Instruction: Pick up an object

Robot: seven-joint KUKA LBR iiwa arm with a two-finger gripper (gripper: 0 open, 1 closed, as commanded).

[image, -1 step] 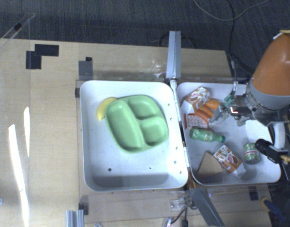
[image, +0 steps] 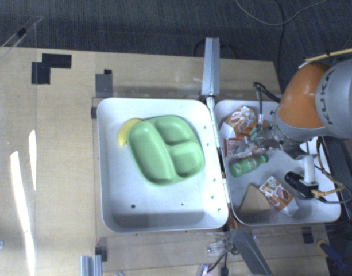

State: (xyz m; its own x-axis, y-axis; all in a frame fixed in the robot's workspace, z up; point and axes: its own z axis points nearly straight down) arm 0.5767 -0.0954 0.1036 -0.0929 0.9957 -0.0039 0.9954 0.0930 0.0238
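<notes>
Arm (image: 322, 99) reaching in from right, over right bin (image: 331, 214). Gripper (image: 260, 138) low among clutter at bin's left half; finger state impossible to tell. Beneath and beside gripper: snack packet (image: 240, 119), second crumpled packet (image: 240, 148), green bottle (image: 248, 165) lying on side just below. Small printed carton (image: 277, 193) and brown card (image: 255, 199) nearer front wall. Left bin (image: 158, 214) holding green divided tray (image: 165, 148), upside down, with yellow item (image: 126, 132) partly under its left edge.

Grey arm (image: 342, 96) in from the right, orange band (image: 299, 99) above wrist. Wrist angled down and left. Pincer (image: 260, 138) low, pointing left, at upper middle of the right bin. Finger state unclear, too dark and cluttered to tell.
</notes>
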